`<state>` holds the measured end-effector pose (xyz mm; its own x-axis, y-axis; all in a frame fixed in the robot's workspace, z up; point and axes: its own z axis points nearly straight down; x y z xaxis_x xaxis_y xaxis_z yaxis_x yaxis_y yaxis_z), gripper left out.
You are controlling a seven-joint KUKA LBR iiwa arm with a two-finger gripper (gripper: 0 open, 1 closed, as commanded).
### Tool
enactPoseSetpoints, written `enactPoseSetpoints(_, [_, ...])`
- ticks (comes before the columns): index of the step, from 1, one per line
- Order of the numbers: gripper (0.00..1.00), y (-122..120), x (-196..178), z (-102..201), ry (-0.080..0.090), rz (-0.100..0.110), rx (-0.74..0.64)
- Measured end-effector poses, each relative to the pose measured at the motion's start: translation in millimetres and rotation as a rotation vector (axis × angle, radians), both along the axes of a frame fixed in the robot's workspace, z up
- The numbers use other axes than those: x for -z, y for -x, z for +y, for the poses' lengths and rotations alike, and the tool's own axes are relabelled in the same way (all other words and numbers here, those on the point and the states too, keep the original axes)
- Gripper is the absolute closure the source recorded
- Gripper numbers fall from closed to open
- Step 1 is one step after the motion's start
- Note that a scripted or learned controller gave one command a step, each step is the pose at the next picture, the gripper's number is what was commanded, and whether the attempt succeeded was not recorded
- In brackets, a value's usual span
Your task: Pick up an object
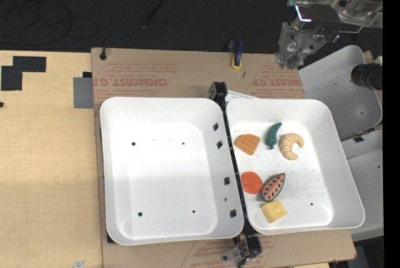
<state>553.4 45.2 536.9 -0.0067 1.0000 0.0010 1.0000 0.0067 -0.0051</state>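
Note:
The right bin holds several small toy foods: an orange wedge, a teal curved piece, a pale croissant, a red-orange disc, a brown seeded slice and a yellow cube. My gripper hangs well above the bench, beyond the right bin's far edge and apart from all of them. Nothing shows between its fingers.
The left bin sits beside the right one, joined by a black clamp strip. A blue and yellow clamp stands at the cardboard's far edge. A white plate and the arm's base lie to the right.

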Motion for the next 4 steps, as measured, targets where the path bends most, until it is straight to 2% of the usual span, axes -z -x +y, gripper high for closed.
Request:
enactPoseSetpoints(2, [1.0,4.7,12.3,105.6,0.001,0.002,0.001])
enactPoseSetpoints(3, [1.0,1.8,0.2,175.8,0.0,-0.001,0.0])
enactPoseSetpoints(4, [1.0,4.1,13.7,199.0,0.004,0.002,0.004])
